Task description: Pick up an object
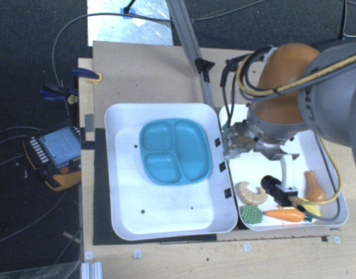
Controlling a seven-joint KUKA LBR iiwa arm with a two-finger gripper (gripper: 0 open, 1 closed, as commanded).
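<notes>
Lying by the right bin's [315, 151] front wall, tapered orange carrot [284, 215]; gripper [233, 143] at its left rim, opening indiscernible.

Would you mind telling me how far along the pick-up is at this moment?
Done: nothing looks picked yet. The croissant, green piece, carrot and tan drumstick all lie in the right bin.
In hand: the arm hangs over that bin, above those items.
Left: closing on one item and lifting it clear.
</notes>
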